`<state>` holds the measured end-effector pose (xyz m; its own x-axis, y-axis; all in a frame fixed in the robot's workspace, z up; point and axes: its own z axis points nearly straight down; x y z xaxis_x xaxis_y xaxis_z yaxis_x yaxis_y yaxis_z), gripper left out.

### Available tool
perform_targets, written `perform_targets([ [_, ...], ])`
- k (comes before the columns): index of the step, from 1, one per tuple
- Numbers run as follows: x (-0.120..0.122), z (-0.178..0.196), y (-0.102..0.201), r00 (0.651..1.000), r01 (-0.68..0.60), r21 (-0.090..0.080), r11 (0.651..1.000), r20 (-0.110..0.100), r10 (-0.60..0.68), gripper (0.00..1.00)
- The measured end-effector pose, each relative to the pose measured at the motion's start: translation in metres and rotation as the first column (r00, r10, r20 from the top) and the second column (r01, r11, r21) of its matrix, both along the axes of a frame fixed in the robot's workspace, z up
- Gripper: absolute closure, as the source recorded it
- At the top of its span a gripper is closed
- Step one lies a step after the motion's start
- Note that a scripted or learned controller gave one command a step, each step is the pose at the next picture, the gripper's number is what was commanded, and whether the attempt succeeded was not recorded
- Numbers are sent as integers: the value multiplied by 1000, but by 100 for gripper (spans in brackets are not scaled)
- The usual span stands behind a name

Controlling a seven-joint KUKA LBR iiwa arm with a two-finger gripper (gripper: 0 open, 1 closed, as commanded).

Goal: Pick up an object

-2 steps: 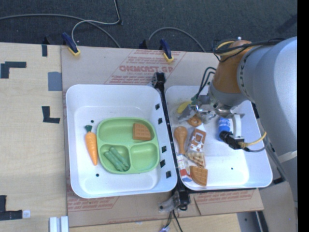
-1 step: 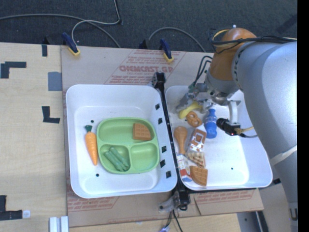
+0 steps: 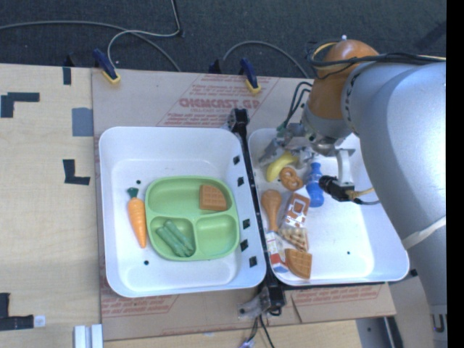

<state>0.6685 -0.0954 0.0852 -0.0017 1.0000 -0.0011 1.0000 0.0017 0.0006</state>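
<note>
Grey robot arm [image 3: 406, 136] lowers its gripper [image 3: 290, 147], finger state unclear, near the right bin's [image 3: 362, 267] far-left corner; crowded yellow plastic banana [image 3: 278, 167] and brown pretzel [image 3: 290, 177] could slip away.

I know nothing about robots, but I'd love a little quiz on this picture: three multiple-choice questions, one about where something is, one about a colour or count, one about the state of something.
1. Where does the carrot lie?
A. in the left bin, beside the green tray
B. inside the green tray
C. in the right bin

2. How many compartments of the green tray hold food?
A. none
B. two
C. three

3. How does the green tray sit?
A. tipped on its edge
B. upside down
C. flat, open side up

Answers:
1. A: the carrot rests on the left bin floor, just off the tray's left rim.
2. B: a toast piece fills one section and green beans another; the third is bare.
3. C: all its sections face the camera.
</note>
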Motion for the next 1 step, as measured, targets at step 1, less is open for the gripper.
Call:
perform_targets([
  [1, -4, 7, -1, 1000, 3, 0, 1000, -15, -3, 100],
])
